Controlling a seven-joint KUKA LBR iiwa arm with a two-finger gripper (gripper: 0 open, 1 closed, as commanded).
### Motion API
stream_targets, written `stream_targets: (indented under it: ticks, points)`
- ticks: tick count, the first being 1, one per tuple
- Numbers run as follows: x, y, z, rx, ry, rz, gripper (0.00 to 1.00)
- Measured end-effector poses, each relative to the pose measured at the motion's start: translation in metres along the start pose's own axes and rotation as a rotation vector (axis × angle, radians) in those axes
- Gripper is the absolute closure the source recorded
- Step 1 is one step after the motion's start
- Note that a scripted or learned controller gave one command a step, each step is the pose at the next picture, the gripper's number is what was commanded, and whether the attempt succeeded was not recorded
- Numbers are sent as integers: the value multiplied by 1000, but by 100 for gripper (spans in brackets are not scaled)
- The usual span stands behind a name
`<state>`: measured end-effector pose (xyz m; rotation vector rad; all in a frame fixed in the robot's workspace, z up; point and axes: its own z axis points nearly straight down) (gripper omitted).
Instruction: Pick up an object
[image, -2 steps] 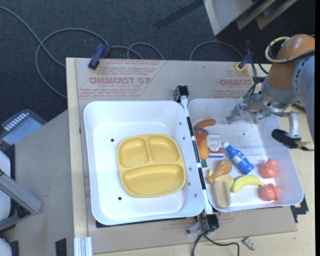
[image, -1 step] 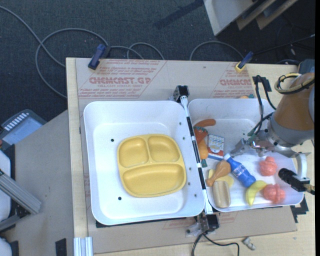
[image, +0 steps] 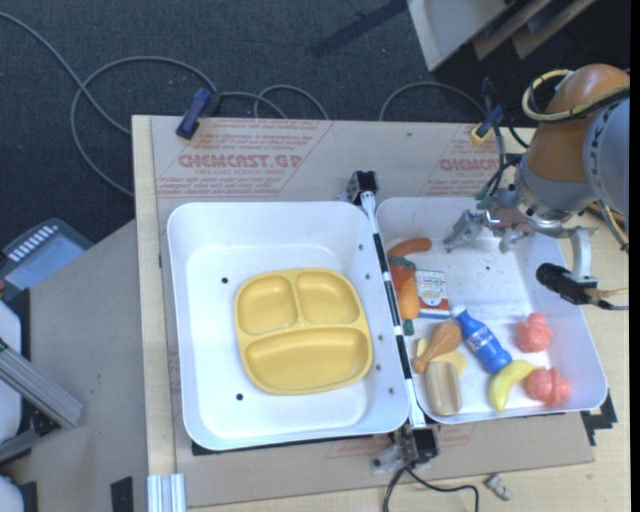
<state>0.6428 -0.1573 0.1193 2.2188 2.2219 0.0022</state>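
The tool (image: 487, 228) hangs with fingers spread and empty at the upper part of the right bin (image: 590, 345), so it's the approach step. Next, I'd say, it must come down over something: the glossy blue bottle (image: 483, 342) lies mid-bin, smooth, rounded plastic

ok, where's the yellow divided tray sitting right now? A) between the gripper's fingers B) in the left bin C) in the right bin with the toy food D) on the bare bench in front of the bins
B: the yellow divided tray lies flat in the left bin, while the toy food, such as the blue bottle and the banana, is in the right bin.
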Motion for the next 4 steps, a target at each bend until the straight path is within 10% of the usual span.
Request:
stream_targets:
  ticks: [2,3,4]
  points:
    - [33,-130,35,4,1,2,0]
    - [32,-129,25,1,-1,4,100]
    - [77,2,-66,-1,0,0,100]
